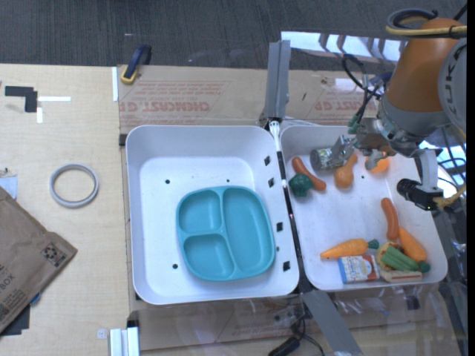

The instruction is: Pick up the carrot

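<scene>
The carrot (pixel 345 248), orange with a small green top, lies near the front of the right bin (pixel 338 213), pointing left. My gripper (pixel 338 153) hangs over the far part of that bin, beside an orange pear-shaped toy (pixel 344 173). It is well behind the carrot and apart from it. The arm's orange band (pixel 423 73) rises at the upper right.
The right bin also holds a red pepper-like piece with a green end (pixel 304 178), a sausage (pixel 389 215), a second orange vegetable (pixel 412 245), green pieces (pixel 401 259) and a small carton (pixel 358 268). A teal divided plate (pixel 224 232) sits in the left bin (pixel 148 199).
</scene>
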`<state>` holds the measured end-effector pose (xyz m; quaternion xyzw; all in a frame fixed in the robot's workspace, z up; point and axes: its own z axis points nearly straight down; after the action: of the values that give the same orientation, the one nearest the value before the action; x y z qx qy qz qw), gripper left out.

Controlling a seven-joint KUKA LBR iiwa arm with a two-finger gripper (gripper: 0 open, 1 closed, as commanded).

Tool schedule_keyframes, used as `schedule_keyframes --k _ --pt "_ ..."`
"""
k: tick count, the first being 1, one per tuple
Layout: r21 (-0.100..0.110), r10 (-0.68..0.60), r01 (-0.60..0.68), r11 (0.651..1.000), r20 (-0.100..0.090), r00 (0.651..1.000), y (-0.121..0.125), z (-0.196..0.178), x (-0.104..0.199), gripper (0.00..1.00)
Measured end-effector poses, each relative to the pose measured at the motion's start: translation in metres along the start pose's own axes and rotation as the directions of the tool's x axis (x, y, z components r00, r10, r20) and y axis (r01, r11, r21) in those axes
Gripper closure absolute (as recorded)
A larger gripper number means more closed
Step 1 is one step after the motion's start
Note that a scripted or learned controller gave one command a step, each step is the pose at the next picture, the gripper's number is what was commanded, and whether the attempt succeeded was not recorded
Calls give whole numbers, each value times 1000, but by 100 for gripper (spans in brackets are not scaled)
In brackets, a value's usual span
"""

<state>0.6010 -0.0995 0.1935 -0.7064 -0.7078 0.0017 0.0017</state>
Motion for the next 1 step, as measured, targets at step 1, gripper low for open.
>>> schedule_keyframes --k 1 --pt "-4 -89 89 996 2 996 9 0 -56 0"
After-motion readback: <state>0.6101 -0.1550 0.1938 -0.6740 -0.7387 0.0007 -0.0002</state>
